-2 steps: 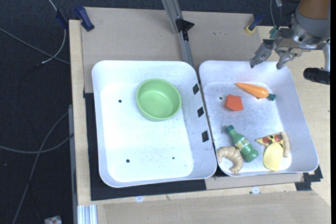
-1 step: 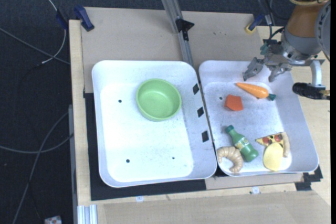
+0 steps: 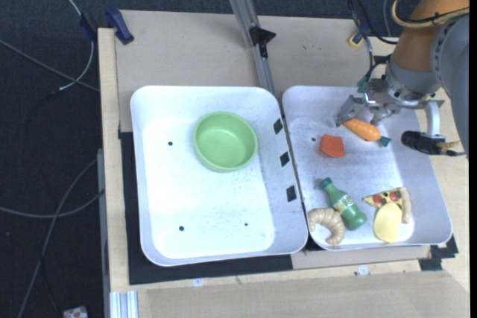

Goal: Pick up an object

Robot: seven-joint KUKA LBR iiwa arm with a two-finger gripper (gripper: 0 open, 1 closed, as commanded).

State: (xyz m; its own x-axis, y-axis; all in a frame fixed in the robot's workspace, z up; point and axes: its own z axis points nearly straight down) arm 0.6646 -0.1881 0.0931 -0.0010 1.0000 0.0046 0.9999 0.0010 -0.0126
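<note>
End effector (image 3: 363, 112) over right bin, grip state unclear, carrot (image 3: 364, 131) just beneath it

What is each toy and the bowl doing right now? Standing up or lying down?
green bowl: upright, left bin
carrot: lying flat by the gripper
orange block: resting flat
green bottle: on its side
croissant: lying flat
pizza slice: lying flat
</note>
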